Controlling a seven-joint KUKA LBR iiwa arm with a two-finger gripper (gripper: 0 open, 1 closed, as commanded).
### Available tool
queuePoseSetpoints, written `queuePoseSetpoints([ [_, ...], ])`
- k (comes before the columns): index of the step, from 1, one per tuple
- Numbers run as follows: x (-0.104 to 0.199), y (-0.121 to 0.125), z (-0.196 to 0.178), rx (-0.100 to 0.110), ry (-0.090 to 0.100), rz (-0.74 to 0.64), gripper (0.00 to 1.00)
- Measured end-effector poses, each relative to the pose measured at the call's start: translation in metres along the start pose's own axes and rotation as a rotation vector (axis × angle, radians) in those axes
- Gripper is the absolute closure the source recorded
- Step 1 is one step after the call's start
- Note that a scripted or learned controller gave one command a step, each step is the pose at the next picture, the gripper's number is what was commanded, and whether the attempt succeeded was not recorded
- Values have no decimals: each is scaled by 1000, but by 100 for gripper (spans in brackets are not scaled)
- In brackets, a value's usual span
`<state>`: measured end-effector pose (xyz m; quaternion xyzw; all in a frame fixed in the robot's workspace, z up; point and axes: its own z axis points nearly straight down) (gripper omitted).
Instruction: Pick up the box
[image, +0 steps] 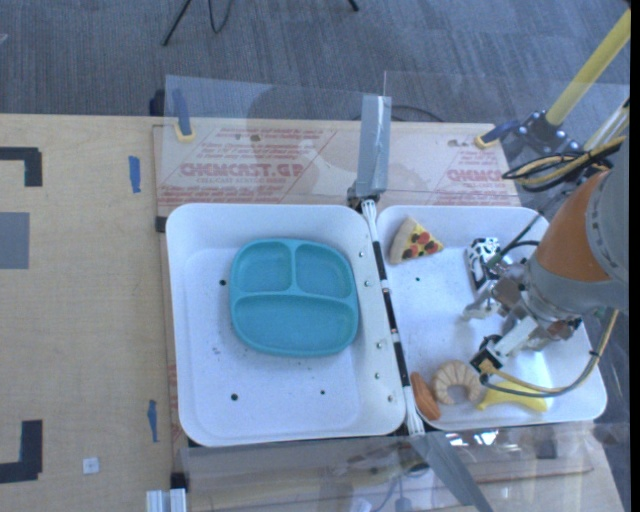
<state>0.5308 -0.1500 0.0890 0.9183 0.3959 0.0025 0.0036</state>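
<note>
Gripper (495, 300) hangs over right bin (432, 322), just beside black-and-white box (483, 254), probably lining up a grasp. Open or closed: cannot tell.

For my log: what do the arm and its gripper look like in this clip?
The arm is grey and rounded, with a broad orange band above the wrist. The gripper at its end is a compact silver-grey metal assembly, and a thin dark cable loops beside the wrist.

Divided plate (295, 297): teal all over.
Pizza slice (414, 241): yellow, red spots.
Croissant (458, 382): tan.
Bins (185, 300): white.
Arm band (570, 240): orange.
</note>
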Motion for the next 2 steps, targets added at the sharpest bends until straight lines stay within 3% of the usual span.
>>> queuePoseSetpoints([
  [1, -1, 4, -10, -7, -1, 3, 100],
  [2, -1, 4, -10, -7, -1, 3, 0],
])
